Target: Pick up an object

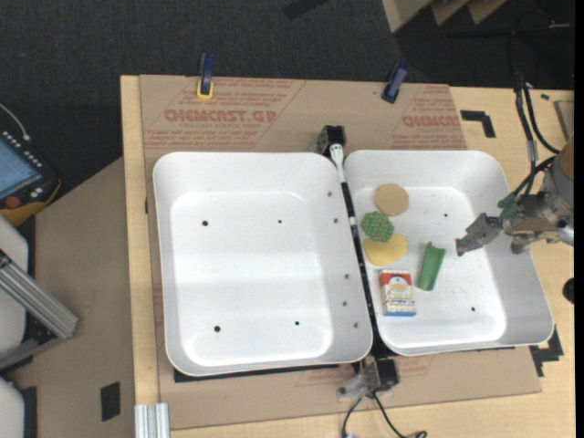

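The right bin (525, 313) holds several small objects along its left side. A tan round disc (392, 199) lies farthest back. In front of it is a green bumpy piece (375, 225) touching a yellow piece (386, 250). A green cylinder (431, 265) lies a little to their right, and a red and white box (398, 294) sits nearest the front. My gripper (481, 234) hangs over the right side of this bin, to the right of the green cylinder and apart from it. Nothing is seen in its grasp.
The left bin (173, 245) sits beside the right one, with a black divider (351, 235) between them. Both rest on a brown cardboard sheet (274, 108) held by blue clamps (206, 69) at the back. Cables (529, 126) hang at the far right.
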{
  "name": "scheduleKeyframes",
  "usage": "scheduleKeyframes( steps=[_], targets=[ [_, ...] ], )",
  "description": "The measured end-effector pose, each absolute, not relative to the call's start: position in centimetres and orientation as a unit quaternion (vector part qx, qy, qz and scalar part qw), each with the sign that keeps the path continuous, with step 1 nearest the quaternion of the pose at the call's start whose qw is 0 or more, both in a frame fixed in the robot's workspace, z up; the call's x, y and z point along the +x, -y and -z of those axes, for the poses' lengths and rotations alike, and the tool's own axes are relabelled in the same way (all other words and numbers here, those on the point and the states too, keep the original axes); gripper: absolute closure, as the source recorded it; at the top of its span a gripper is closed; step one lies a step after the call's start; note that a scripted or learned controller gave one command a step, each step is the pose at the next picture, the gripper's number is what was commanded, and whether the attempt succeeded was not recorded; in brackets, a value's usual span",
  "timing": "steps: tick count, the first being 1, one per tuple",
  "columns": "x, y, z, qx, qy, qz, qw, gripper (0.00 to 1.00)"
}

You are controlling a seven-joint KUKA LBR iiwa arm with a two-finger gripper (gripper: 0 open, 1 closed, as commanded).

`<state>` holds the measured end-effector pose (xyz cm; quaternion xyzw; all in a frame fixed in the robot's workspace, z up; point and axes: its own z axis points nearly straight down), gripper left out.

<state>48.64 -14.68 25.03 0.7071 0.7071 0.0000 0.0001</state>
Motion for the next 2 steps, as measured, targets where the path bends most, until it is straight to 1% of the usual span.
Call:
scheduleKeyframes(
  steps=[1,2],
  targets=[
    [47.7,-1.5,-18.1,0.701,-0.713,0.0009,-0.006,0.0],
    [48.0,-0.4,-19.5,0.708,-0.707,-0.0006,0.0,1.0]
  ],
)
